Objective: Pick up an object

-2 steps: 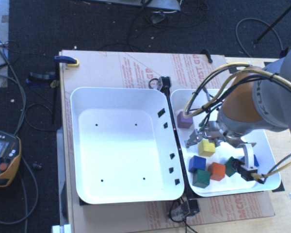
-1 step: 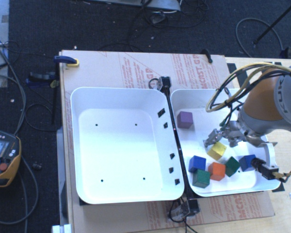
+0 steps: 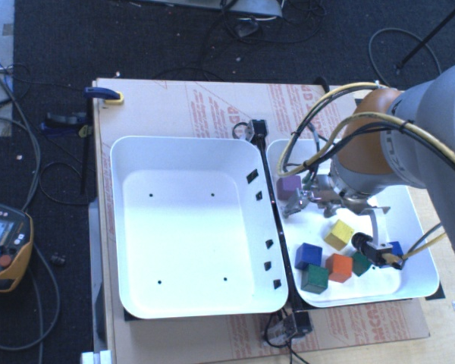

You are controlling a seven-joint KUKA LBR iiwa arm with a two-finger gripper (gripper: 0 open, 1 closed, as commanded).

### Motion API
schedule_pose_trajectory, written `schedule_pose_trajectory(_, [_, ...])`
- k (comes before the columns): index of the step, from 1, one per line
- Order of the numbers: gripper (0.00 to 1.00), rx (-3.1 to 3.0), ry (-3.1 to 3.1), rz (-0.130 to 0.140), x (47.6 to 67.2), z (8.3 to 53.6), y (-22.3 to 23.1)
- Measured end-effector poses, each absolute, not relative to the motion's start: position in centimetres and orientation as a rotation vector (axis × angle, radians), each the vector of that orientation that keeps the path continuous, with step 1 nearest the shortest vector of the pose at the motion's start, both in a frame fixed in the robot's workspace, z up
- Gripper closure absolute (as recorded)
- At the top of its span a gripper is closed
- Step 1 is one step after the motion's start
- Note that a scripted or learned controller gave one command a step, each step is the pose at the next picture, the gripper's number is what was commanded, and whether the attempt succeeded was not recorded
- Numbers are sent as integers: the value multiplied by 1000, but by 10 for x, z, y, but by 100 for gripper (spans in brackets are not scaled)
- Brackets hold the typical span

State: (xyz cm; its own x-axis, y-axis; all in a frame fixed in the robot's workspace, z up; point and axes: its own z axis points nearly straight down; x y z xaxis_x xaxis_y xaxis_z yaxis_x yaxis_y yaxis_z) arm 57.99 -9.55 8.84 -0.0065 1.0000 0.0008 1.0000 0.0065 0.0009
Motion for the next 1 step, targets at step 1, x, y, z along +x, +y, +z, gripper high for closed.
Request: schedule_pose_trajectory(1, [0, 2222, 2212, 3, 581, 153, -166])
